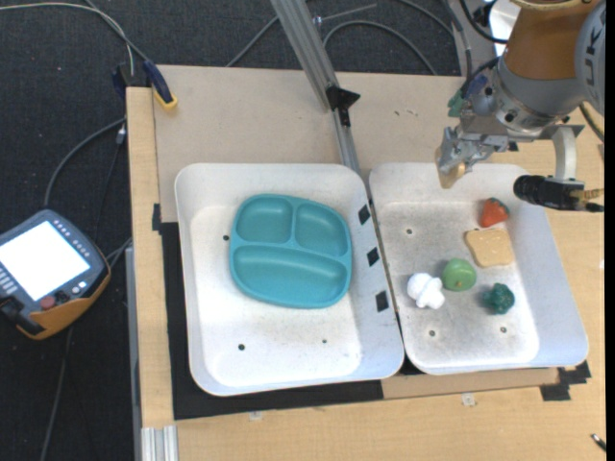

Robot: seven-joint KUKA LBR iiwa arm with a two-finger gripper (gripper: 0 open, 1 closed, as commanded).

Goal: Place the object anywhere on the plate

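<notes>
The grey arm with its orange band reaches in from the right, and its two-finger hand (452,172) hangs over the far edge of the right-hand shallow white bin (548,339). The view is too small to tell how far the hand is parted, and nothing shows between its tips.

In the left-hand shallow white bin (221,353) lies the teal three-compartment plastic plate (289,251), flat and with nothing in its sections.

The right bin holds five small things, all well apart from the plate: a red-orange rounded piece (493,212) near the far side, a tan flat square piece (491,248) just in front of it, a green round ball-like piece (459,275), a white lumpy piece (425,289) just beside the green one, and a dark green knobbly piece (499,299) nearest the right wall.

Both bins rest on the pale wooden worktop (240,113).
</notes>
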